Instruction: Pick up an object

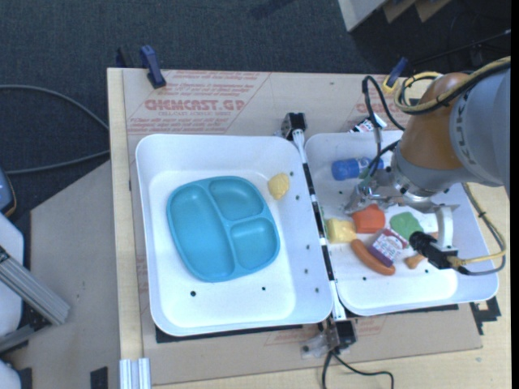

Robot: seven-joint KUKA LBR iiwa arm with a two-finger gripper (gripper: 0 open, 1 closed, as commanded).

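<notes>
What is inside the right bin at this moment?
Right bin holds a blue item, orange block, yellow piece, green piece and sausage; the arm covers its far corner.

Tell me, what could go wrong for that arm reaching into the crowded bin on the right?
The orange block, yellow piece, green piece and hot dog lie packed together, so the end effector may nudge neighbours or close on two at once. The hot dog looks round and could roll away. The blue item sits near the right bin's wall, leaving little room.

Even, bright overhead light; white bins glare softly, shadows are faint, and the whole frame is slightly soft.
</notes>
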